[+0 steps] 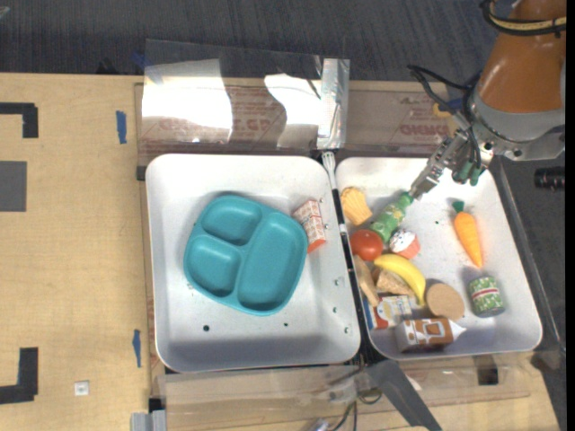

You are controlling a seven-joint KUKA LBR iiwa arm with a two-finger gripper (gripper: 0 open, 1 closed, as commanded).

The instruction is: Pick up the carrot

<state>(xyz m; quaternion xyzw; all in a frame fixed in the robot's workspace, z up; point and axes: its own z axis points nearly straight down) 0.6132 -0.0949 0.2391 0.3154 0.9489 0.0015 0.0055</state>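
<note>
Arm (526,52) cropped at the right edge; pincer (458,162) fingers too small to read.

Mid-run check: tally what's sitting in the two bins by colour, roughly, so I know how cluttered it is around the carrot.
Orange: 1, the carrot
Yellow: 2, corn, banana
Red: 1, tomato
Green: 2, bottle, can
Teal: 1, divided plate
Brown: 2, round cookie, carton
Red-white: 1, small packet
Total: 10; the small items piled beside the banana are too blurred to count.
</note>
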